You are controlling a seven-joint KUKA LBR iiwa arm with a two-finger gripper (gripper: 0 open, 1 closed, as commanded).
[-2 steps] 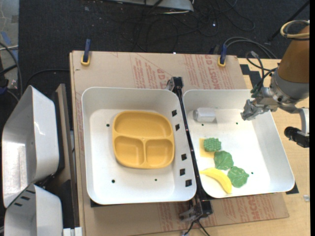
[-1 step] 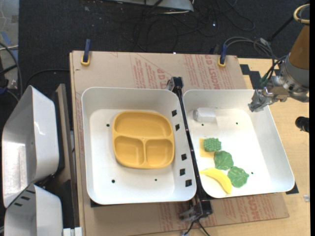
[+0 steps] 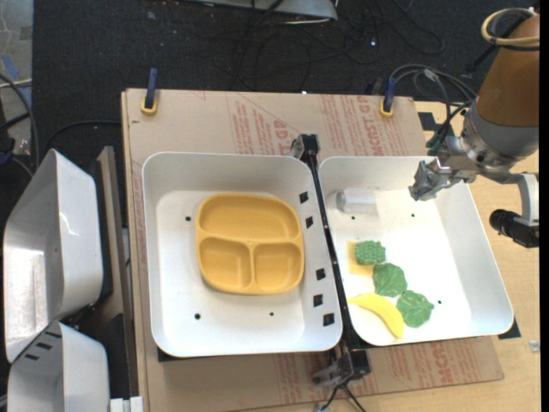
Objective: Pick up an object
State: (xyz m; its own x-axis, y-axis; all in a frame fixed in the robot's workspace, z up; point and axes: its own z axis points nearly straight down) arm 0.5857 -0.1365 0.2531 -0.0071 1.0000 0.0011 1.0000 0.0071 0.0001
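You see the gripper (image 3: 426, 181) hanging over the far right corner of the right bin (image 3: 480, 256); whether it is apart or together you cannot tell; the banana (image 3: 381, 312) lies near the front beside three green pieces (image 3: 390, 279); a yellow divided tray (image 3: 250, 242) sits in the left bin (image 3: 171, 230).

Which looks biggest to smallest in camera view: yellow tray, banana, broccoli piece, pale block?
1. Yellow divided tray, by far the largest.
2. Banana.
3. Pale block and broccoli piece: these look about the same size, so I won't rank one over the other.
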